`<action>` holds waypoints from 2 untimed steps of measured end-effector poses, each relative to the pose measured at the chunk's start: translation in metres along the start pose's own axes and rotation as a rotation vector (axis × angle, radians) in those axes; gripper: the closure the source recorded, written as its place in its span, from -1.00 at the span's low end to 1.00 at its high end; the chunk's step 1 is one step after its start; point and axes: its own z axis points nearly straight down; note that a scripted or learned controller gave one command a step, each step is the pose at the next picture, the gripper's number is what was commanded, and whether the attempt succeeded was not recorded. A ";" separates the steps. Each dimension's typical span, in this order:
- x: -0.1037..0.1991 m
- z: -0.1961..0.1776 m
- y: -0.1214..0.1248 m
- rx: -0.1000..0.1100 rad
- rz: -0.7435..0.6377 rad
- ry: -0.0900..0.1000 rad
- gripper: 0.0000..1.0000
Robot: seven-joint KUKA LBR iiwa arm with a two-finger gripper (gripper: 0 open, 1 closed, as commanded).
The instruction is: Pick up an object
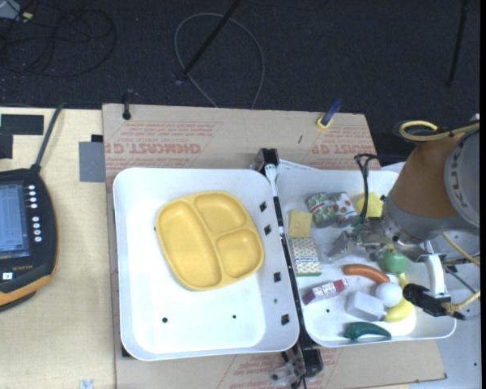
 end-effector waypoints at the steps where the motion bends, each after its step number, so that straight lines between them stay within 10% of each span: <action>1: 0.020 0.009 -0.033 -0.006 -0.002 -0.007 -1.00; 2: 0.048 0.010 0.052 -0.004 -0.010 -0.010 -1.00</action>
